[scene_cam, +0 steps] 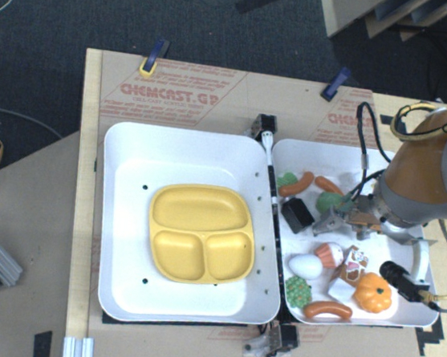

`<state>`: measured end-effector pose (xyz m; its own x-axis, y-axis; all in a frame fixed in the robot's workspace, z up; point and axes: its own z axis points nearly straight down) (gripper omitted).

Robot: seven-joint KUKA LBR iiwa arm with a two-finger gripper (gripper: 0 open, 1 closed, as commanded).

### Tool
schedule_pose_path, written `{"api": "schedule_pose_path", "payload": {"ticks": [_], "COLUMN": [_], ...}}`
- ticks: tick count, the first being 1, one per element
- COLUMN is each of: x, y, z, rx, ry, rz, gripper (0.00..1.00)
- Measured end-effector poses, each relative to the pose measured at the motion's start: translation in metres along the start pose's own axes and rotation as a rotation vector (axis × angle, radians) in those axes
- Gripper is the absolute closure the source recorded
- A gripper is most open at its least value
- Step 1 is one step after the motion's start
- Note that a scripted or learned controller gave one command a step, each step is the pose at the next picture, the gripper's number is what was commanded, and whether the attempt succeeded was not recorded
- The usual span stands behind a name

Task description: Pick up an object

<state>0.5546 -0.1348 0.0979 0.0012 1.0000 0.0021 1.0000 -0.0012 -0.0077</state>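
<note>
Your gripper sits low in the right bin, can't tell how the jaws stand. Yellow tray is at 9 o'clock from it, in the left bin.

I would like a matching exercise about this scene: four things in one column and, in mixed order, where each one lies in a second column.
Things:
1. yellow tray
2. pumpkin
3. egg
4. blue clip

Places:
A. right bin, near its front right corner
B. on the board's back edge, behind the right bin
C. middle of the left bin
D. right bin, near the wall shared with the left bin

Pairs: 1-C, 2-A, 3-D, 4-B
</note>
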Motion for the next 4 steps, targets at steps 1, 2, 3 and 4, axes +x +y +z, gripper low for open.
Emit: {"api": "schedule_pose_path", "payload": {"ticks": [1, 2, 3, 4], "x": [0.001, 0.000, 0.002, 0.004], "y": [0.000, 0.000, 0.001, -0.002], "z": [0.014, 0.003, -0.061, -0.124], "rx": [-0.003, -0.007, -0.014, -0.017], "ry": [0.000, -0.001, -0.004, -0.005], "rz": [-0.001, 0.001, -0.002, -0.003], "gripper": [0.00, 1.00, 1.00, 1.00]}}
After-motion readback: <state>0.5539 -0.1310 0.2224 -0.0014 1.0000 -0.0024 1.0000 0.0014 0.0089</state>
